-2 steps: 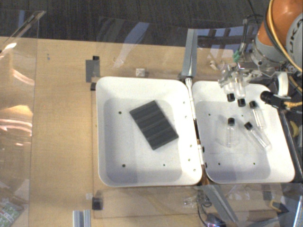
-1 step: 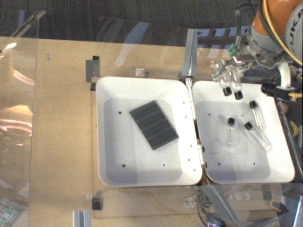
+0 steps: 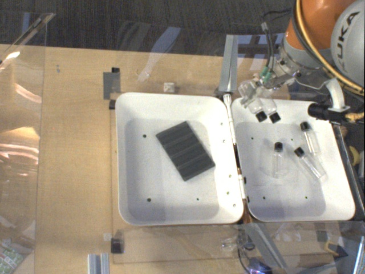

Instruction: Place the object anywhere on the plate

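Several clear vials [image 3: 311, 147] w/ black caps are lying in the right bin [image 3: 336, 210], light, slick, breakable; gripping mid-body looks best. End effector [image 3: 267, 112] is hovering nearby, spread/closed unclear. Dark plate [image 3: 185, 150] is sitting in the left bin [image 3: 131, 204].

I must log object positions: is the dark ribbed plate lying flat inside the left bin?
Yes. The dark ribbed plate lies flat on the floor of the left bin, turned diagonally.
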Motion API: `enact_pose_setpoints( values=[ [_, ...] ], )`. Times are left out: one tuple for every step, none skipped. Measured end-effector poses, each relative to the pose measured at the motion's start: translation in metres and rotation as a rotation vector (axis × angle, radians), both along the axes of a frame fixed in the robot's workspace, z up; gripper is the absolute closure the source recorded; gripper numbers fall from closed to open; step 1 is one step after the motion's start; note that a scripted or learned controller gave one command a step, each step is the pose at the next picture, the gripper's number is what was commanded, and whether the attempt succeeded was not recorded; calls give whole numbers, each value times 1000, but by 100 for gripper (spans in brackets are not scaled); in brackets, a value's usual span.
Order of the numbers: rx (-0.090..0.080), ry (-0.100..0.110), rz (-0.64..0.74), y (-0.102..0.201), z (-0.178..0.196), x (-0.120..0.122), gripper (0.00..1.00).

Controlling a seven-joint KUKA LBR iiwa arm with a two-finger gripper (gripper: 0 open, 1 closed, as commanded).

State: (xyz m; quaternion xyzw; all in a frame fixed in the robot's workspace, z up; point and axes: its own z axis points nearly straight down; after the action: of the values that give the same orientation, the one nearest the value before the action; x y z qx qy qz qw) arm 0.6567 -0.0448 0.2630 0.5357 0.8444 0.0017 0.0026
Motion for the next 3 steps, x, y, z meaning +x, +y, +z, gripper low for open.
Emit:
enact_pose_setpoints(
  values=[
    [0, 0, 228, 38, -40, 0, 100],
    [-1, 1, 371, 58, -78, 8, 100],
    [-1, -3, 350, 95, -6, -31, 100]
  ],
)
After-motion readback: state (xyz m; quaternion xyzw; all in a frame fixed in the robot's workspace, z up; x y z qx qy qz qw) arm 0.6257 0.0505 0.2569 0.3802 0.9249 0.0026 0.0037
